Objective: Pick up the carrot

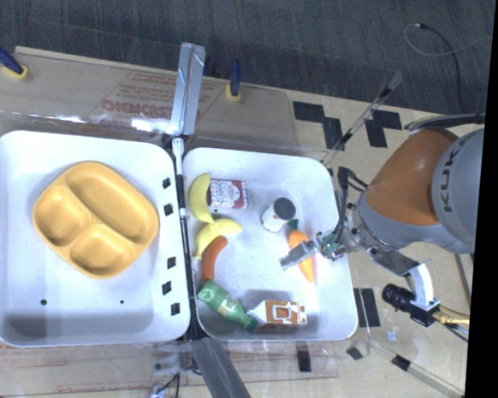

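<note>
Carrot (pixel 303 253) is lying in the right bin (pixel 260 165), directly under and touching the tool (pixel 300 256), with its long axis running from upper left, beside the small white cup (pixel 275 215), down to lower right toward the bin's right wall. The tool is reaching in from the carrot's right, its grey finger (pixel 293 257) crossing the orange body at an angle. Whether the tool is parted or closed I cannot tell, so no grasp is showing.

Glossy white plastic bins (pixel 17 304), matt yellow plastic tray (pixel 96 217), smooth orange carrot (pixel 301 251).
</note>
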Motion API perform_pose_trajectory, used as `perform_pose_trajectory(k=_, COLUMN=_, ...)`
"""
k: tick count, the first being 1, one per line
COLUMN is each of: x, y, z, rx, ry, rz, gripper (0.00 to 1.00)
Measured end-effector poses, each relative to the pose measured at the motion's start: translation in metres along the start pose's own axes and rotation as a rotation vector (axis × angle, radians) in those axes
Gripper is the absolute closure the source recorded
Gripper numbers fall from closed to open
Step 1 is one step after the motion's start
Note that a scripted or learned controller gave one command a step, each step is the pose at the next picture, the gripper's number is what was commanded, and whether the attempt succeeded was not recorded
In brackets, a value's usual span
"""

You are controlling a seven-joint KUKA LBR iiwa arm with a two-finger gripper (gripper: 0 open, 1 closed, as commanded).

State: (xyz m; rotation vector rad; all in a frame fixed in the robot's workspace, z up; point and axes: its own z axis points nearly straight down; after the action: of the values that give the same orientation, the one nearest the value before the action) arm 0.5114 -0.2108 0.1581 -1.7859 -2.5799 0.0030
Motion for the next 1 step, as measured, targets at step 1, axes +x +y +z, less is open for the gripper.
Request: perform_pose_trajectory(k=1, x=0.0315, y=0.0287, z=-0.0340, rx=-0.002, ry=-0.002, rz=0.144, gripper=0.00)
